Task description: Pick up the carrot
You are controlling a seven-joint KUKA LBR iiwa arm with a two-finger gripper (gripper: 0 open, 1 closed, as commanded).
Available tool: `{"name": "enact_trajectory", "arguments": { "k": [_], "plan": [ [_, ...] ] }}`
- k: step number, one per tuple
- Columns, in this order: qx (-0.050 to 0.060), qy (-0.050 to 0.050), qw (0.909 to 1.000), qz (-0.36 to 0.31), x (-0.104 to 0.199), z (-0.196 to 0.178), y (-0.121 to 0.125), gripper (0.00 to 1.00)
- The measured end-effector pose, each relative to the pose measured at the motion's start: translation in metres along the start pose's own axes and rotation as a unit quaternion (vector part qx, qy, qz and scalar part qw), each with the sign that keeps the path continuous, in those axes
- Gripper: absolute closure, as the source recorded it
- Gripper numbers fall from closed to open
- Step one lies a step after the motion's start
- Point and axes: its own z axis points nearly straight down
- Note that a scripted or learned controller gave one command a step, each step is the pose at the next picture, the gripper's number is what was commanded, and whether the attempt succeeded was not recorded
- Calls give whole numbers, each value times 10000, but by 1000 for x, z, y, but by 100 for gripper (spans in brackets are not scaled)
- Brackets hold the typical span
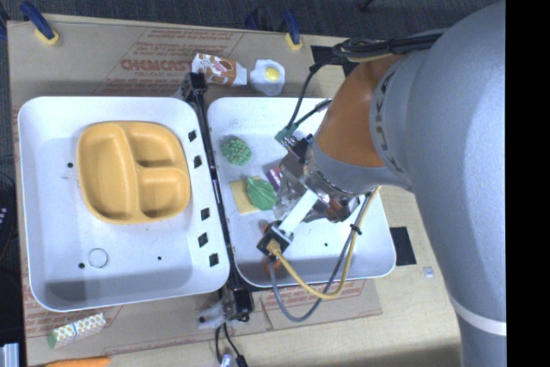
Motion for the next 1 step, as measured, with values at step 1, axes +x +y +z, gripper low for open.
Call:
{"name": "enact_trajectory", "arguments": {
  "k": [1],
  "plan": [
    [5, -6, 9988, 496, 45, 25, -57, 100]
  ]
}}
